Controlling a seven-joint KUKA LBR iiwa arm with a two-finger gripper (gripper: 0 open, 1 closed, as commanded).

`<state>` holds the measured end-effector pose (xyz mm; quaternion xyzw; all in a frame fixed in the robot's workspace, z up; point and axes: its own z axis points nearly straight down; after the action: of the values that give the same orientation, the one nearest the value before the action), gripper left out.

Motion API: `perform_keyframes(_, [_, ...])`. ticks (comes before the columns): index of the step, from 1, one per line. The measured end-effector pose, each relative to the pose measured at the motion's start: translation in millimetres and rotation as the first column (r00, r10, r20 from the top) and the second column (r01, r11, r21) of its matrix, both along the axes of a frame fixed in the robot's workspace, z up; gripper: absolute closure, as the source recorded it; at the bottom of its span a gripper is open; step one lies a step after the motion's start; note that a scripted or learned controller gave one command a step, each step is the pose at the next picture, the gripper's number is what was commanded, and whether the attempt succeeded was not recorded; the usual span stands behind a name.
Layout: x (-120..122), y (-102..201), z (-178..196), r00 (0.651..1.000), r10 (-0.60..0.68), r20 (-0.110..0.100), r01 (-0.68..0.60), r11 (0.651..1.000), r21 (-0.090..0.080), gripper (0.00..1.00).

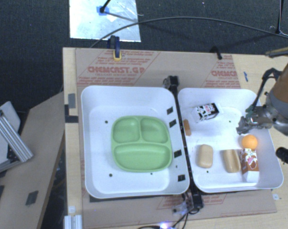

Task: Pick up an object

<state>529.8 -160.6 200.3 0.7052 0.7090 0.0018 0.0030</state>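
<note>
The left bin (93, 142), filling the centre-left of the frame, holds the biggest item — a green divided plate (142, 143) lying flat in its middle. The right bin (228, 185), in the lower right of the frame, carries all the small goods.

The arm (286, 92) comes in at the right edge of the frame, and its gripper (245, 126) sits low over the right-hand part of that bin, just above the orange ball in the picture. The fingertips are dark and small against the white floor; I cannot tell how far apart they stand, and nothing can be made out between them.

Of the pickable things, the carton with the red-brown print (250, 164) lies at the lower right, touching or nearly touching the tan block (230, 160) on its left. Further left lies the pale bun-shaped piece (205, 155). The black-and-white carton (206, 111) rests tilted in the upper part of the bin, well apart from the rest. The orange ball (249, 142) sits just above the red-brown carton, closest to the gripper. A slim orange-brown piece (186, 127) lies against the bin's left wall.

By my reading the task is barely begun — every object rests on the bin floor, none lifted. What is left is the whole grasp: close on one item, likely the ball since it lies nearest, and raise it.
</note>
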Motion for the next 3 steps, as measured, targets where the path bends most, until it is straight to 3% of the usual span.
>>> perform_keyframes(1, [1.4,-0.1,14.6,1.0,0.0,-0.002,0.0,1.0,0.0,1.0])
perform_keyframes(3, [7.4,95.2,20.6,1.0,0.004,-0.005,-0.004,1.0,0.003,1.0])
